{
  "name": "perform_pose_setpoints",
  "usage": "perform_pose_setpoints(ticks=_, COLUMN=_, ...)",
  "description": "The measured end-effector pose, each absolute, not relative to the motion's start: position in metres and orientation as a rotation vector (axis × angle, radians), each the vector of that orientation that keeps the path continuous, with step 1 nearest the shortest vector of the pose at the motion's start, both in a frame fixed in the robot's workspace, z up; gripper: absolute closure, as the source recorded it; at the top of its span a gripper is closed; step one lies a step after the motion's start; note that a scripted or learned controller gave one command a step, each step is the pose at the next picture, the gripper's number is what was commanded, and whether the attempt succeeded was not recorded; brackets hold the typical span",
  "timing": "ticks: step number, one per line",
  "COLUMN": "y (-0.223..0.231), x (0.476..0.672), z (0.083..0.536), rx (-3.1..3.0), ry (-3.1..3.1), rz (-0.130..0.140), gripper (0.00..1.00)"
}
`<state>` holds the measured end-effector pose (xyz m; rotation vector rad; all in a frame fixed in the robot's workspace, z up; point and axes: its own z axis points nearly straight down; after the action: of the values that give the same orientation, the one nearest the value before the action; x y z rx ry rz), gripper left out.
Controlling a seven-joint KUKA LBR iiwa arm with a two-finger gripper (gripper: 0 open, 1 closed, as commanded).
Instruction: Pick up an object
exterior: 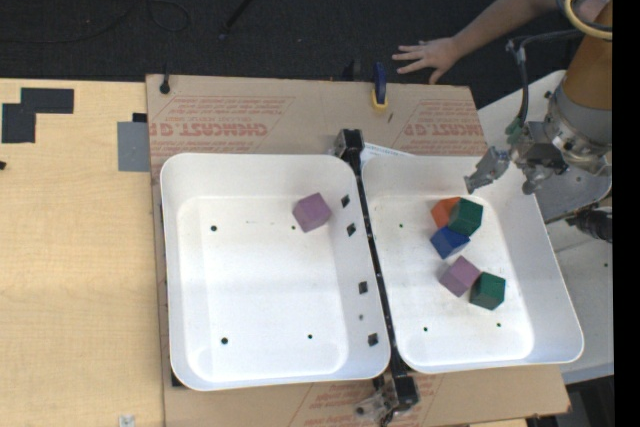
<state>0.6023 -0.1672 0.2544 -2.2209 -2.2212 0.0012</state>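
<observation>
From my seat, nearest the camera I see the front rims of the two white bins on the worktop, with a black clip at the bottom of the divider between them. In the right bin, closest to me, a dark green cube sits touching a pale purple cube. Just beyond them a blue cube lies against a second green cube and an orange block — the three are bunched together. The left bin holds a single purple cube, near its far right part, well apart from the others.

Above the right bin's far right corner I see the end effector, with the grey arm and its orange band behind it. Its two fingers stand apart, one over the bin near the orange block and one over the rim, and there is nothing between them.

Farther back, cardboard lies under the bins, a blue-handled clamp grips its far edge, and a person's hand rests at that edge, reaching in from the right — beyond it is dark floor with cables.
</observation>
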Motion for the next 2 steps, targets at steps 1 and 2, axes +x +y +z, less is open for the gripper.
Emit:
perform_pose_setpoints(ticks=1, y=-0.189, x=0.612, z=0.123, rx=-2.216, ry=-2.217, rz=0.005, gripper=0.0)
perform_pose_setpoints(ticks=2, y=-0.197, x=0.606, z=0.087, rx=-2.22, ry=-2.221, rz=-0.001, gripper=0.0)
